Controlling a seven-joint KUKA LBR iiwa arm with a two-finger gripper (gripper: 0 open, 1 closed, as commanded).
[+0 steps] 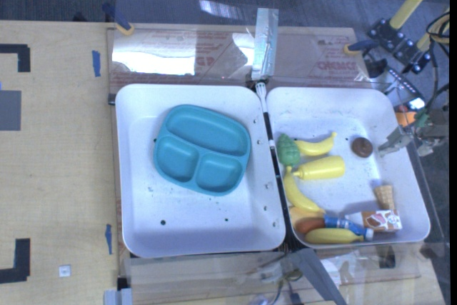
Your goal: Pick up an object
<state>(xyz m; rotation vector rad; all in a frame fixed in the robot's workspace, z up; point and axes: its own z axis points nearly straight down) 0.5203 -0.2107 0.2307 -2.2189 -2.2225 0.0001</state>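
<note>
gripper point(400, 141) at right white bin's point(335, 102) right edge, grip state unclear, small brown round object point(362, 147) just beside, yellow plastic bananas point(315, 146) crowding left, open floor between

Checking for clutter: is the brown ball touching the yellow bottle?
Apart. The camera view shows bare white bin floor between the brown ball and the yellow bottle.
</note>
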